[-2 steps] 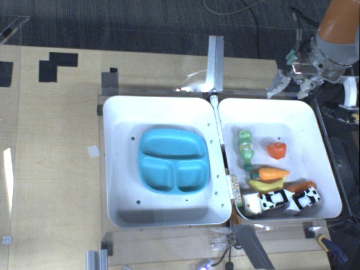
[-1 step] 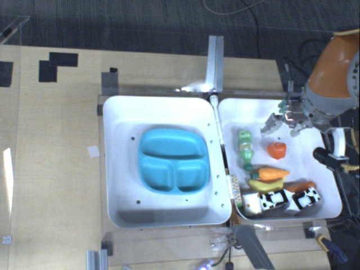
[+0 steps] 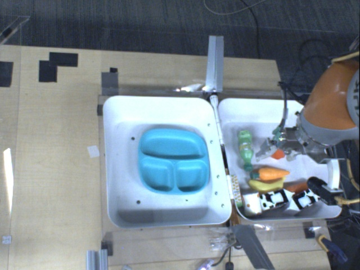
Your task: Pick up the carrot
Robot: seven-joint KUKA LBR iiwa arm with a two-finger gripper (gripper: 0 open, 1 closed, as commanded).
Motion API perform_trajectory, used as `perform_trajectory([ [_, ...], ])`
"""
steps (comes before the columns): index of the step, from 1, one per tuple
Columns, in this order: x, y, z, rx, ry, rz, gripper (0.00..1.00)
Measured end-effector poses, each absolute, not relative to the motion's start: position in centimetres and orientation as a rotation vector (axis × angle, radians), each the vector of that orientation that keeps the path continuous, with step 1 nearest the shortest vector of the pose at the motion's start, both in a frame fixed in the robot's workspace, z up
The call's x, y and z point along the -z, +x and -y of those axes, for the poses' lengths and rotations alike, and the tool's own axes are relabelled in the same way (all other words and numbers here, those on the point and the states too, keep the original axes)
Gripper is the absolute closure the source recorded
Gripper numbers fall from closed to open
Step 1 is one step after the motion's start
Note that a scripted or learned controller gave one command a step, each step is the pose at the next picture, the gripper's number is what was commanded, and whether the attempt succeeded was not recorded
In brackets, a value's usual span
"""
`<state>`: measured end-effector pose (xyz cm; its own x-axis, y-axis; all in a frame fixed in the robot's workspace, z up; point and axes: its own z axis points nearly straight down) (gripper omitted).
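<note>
The carrot (image 3: 272, 174) lay in the right bin (image 3: 253, 114), touching one yellow banana (image 3: 263, 184), near one green bottle (image 3: 244, 147); the pincer (image 3: 279, 149) hovered just above it, whether wide or narrow I cannot tell; a grab might catch the banana instead, being so crowded; one blue tray (image 3: 171, 160) sat in the left bin (image 3: 121, 151).

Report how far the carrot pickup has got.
Done: the gripper has reached the right bin, above the toys. In hand: nothing visible; the carrot lies on the bin floor just below the gripper, beside the green bottle. Left: descend, grasp the carrot and lift it.
</note>
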<state>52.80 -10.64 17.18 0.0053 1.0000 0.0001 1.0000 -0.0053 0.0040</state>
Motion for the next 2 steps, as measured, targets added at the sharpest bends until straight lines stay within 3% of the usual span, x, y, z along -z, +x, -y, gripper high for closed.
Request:
perform_trajectory([
  [1,-12.6,51.9,15.3,-0.004,2.154,-2.283,0.00],
  [2,-9.7,49.7,15.5,-0.027,1.993,-2.404,0.00],
])
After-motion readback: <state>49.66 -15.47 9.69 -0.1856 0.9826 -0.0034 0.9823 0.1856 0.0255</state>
